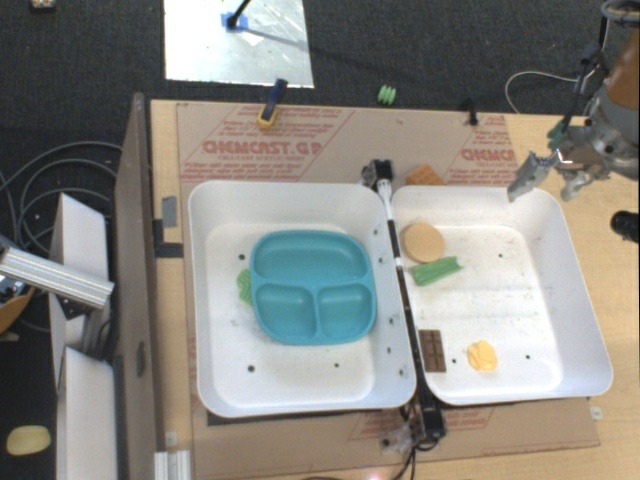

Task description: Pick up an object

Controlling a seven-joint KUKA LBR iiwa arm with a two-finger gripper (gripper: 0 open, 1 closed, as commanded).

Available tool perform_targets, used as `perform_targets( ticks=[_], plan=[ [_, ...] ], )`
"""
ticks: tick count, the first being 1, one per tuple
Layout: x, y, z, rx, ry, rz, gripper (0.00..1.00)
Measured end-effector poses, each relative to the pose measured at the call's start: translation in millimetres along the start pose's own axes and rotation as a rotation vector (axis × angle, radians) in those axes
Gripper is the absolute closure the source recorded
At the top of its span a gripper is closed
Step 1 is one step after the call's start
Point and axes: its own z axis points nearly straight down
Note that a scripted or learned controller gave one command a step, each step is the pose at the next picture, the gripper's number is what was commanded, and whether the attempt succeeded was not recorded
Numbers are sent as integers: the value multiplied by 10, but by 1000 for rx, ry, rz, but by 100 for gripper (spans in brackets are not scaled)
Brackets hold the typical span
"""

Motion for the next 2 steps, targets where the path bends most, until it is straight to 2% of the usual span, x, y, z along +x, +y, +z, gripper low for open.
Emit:
perform_targets(
  ticks=[1, 2],
  plan=[
    [674, -224, 900, 10, 5, -6, 0],
    [695, -304, 1807, 7, 2, 3, 0]
  ],
)
